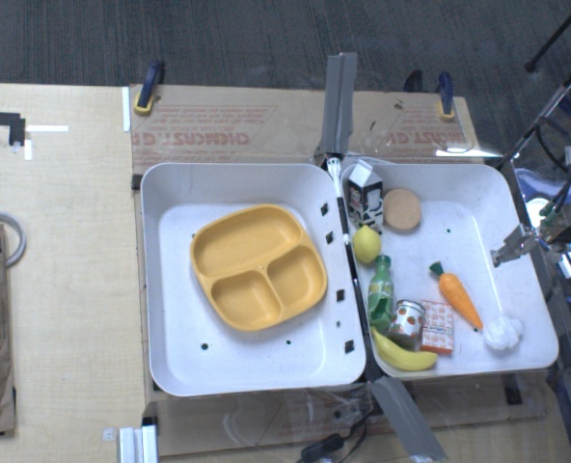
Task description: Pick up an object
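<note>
Left bin [160,287]: one yellow three-compartment plate [258,266], lying flat near the middle, apart from all walls. Probably kept alone as a drop-off surface.

Right bin [478,186]: all candidate objects for the pick, mostly crowded against the left wall beside the divider.
- Small black-and-white carton [365,199], far left corner, upright; print too small to read.
- Round tan disc, perhaps a cookie or bun [402,210], just right of the carton.
- Lemon [366,245], nearer than the carton.
- Green bottle [380,292], lying down, near the lemon.
- Small can [407,323] and red-and-white box [438,328], touching; labels illegible.
- Banana [401,353], near left corner, against the can.
- Carrot [456,298], lying apart, the easiest reach by my judgement.
- White fluffy item [503,333], near right corner.

Cardboard [237,128] beyond the bins: red lettering, seemingly "CHEMCAST GP", upside down.

End effector: state cannot be told.
</note>
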You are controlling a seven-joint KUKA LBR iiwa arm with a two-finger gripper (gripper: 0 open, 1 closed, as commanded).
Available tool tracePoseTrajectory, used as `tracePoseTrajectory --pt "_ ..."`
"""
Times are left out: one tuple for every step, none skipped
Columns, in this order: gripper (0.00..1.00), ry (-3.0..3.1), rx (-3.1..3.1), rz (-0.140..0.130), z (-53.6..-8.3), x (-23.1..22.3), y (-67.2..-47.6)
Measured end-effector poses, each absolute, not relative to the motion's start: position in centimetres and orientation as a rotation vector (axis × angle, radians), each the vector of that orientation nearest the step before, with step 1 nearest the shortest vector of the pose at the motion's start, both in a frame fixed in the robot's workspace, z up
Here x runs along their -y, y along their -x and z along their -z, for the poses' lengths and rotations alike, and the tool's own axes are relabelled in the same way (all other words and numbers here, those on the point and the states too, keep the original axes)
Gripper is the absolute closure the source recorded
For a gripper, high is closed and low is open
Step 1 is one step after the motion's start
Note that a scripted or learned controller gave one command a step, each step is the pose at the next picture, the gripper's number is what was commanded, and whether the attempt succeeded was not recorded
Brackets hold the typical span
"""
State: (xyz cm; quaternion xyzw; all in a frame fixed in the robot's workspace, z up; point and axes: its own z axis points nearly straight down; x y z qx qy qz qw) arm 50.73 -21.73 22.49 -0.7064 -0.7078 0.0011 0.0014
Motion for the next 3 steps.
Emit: tracePoseTrajectory --pt "0.0 2.204 2.238 -0.001 -9.1 15.2 -54.6" --pt "1.0 2.206 2.235 -0.003 -10.0 15.3 -54.6" --pt "1.0 2.262 2.18 -0.004 -23.0 11.6 -52.6"
